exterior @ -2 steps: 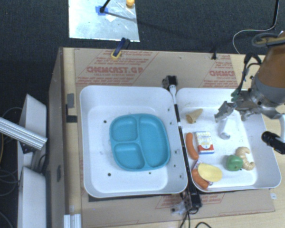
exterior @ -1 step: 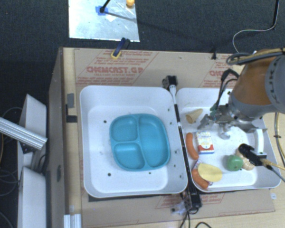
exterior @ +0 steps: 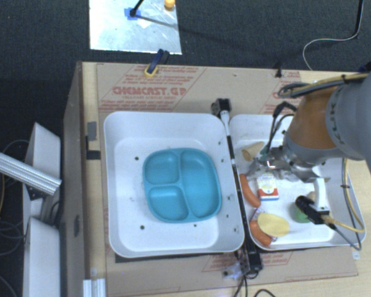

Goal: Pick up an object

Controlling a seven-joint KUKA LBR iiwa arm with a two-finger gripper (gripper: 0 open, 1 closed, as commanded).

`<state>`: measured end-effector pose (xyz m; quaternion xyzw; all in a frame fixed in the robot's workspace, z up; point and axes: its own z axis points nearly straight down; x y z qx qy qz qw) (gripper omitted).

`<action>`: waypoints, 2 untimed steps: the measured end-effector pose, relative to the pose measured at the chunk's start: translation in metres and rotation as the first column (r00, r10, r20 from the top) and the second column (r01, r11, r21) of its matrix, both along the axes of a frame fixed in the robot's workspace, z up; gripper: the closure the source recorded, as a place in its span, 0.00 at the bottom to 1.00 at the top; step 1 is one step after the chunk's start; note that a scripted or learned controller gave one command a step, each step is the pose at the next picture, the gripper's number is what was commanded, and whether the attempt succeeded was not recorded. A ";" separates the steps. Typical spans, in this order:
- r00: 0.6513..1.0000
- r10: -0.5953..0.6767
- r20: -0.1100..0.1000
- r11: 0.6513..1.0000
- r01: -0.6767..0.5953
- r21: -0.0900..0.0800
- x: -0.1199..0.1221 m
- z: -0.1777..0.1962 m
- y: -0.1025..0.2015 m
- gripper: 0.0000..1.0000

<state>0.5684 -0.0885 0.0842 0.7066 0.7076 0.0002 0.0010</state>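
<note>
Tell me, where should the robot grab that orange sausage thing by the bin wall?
Probably across the middle of the orange sausage, coming straight down from above. It lies flat, long and thin, so its narrow width suits a pinch. The right bin wall runs close along one side and the small carton sits near the other, leaving tight room.

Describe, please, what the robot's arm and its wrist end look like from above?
The arm is bulky, rounded and grey, with a broad orange band above the wrist. Thin dark cables loop beside the band. Its gripper end is metallic and partly hidden.
</note>
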 end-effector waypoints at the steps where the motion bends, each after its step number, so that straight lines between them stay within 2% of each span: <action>1: 1.000 -0.001 -0.001 1.000 0.001 0.000 -0.038 0.000 -0.001 0.00; 2: 1.000 0.001 0.001 1.000 -0.001 0.001 -0.037 0.010 0.000 1.00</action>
